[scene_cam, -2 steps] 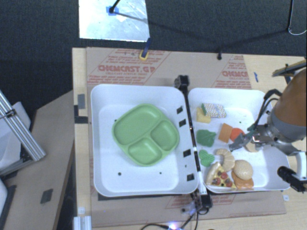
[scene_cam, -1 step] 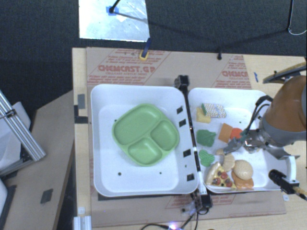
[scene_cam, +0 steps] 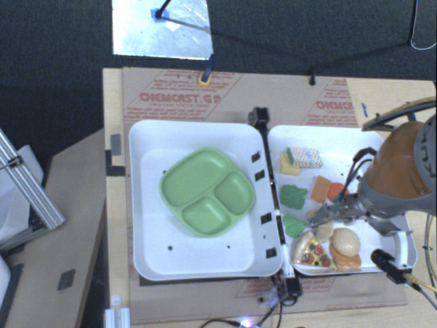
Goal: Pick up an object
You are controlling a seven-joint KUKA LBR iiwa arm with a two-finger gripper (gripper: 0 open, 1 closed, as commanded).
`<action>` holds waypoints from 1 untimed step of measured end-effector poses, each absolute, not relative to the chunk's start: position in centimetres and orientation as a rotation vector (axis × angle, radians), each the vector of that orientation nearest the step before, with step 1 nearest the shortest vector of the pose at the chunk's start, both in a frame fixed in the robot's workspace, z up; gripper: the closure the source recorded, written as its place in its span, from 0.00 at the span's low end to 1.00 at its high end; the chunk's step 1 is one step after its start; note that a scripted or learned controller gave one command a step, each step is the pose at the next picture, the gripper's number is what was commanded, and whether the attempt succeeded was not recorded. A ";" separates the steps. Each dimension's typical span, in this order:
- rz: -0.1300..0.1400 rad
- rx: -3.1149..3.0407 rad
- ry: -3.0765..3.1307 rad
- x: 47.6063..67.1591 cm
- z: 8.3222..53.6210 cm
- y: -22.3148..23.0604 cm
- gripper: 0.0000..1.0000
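Note:
The right bin [scene_cam: 321, 134] holds several toy foods. A yellow wedge [scene_cam: 289, 164] and a patterned white packet [scene_cam: 307, 158] lie at its back. An orange block [scene_cam: 321, 188], a red piece [scene_cam: 335, 190] and a green leafy piece [scene_cam: 293, 197] sit in the middle. A second green piece [scene_cam: 294, 225], a pizza slice [scene_cam: 311, 252], a small beige round piece [scene_cam: 324, 231] and a burger [scene_cam: 345, 242] fill the front. My gripper [scene_cam: 319, 216] hangs low over the bin's middle, between the leafy piece and the burger, just above the beige piece. Nothing is visibly held.
The left bin [scene_cam: 147, 251] carries a green three-compartment plate [scene_cam: 207, 191]. A black divider with clips [scene_cam: 270, 183] runs between the bins. The grey arm with its orange band [scene_cam: 399, 166] covers the right bin's right side. A shiny sheet [scene_cam: 160, 19] lies beyond the bench.

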State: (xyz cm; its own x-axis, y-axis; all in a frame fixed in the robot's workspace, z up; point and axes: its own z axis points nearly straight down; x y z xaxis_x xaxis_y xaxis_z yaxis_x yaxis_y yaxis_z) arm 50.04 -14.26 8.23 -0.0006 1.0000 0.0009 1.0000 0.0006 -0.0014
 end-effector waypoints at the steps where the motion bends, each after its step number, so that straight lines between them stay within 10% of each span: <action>1: -0.003 -2.223 -2.224 50.2 9.5 -14.3 1.00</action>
